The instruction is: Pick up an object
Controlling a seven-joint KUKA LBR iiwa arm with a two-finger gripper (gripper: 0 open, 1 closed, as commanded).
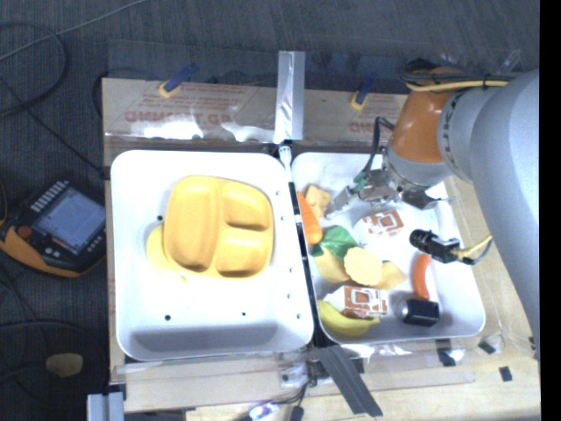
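The camera view looks down on two white bins, and the right bin [473, 323] is the landmark for what follows. To its left, touching along the shared divider, sits the left bin [131, 323], which holds a yellow compartment tray [217, 226] lying near its middle.

Inside the right bin the candidates for picking are crowded toward its left wall: an orange carrot [309, 219] lies along that wall, a green leafy piece [340, 239] sits just beside it, a pale round slice [363, 267] rests nearer the bin's middle, and a banana [344, 323] curves along the near-left corner with a small printed card [365, 301] on top of it. A second printed card [384, 224] lies toward the far side, a red sausage-shaped piece [421, 274] lies toward the right wall, and a black block [421, 312] sits near it.

The gripper [379, 185] hangs over the bin's far part, just beyond the second card, below the arm's orange band [419, 130]. How its jaws stand cannot be told from here, and nothing is visibly held.

Risks, as a judgement: the items overlap, so a descent may pinch two things or just the flat card, which would slip. The near wall and divider could also block one side of the grasp.
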